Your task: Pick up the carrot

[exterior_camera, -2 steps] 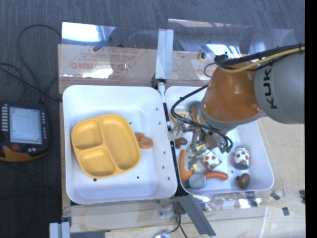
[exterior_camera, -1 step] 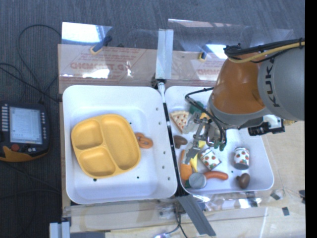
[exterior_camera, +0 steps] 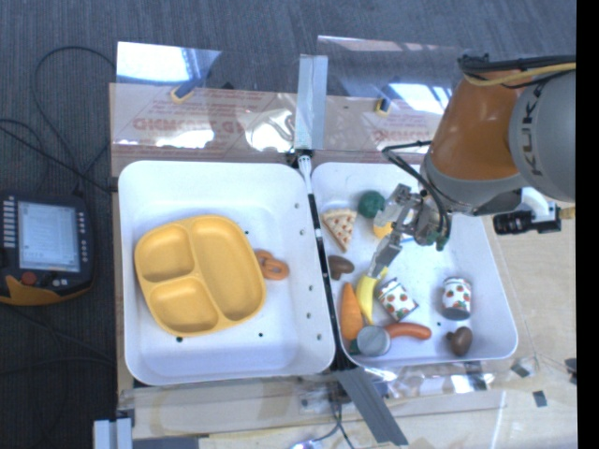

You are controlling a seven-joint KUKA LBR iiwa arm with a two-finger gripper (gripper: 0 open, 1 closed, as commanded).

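**Carrot Still Waits in the Right Bin**

The carrot [exterior_camera: 349, 311], a short orange taper with its tip toward the camera, lies flat at the near left of the right bin [exterior_camera: 493, 262], against the dividing wall, with nothing gripping it. A grey metal can [exterior_camera: 372, 341] sits at its near end and a banana [exterior_camera: 367, 290] lies just beside it on the right. Behind them, the gripper [exterior_camera: 390, 241] hangs above the bin's middle, its fingers slightly apart and holding nothing, pointing down toward the banana's far end. The pick appears not yet begun: descent, closing and lift all remain. In the left bin, a yellow divided plate [exterior_camera: 197, 273] sits untouched.
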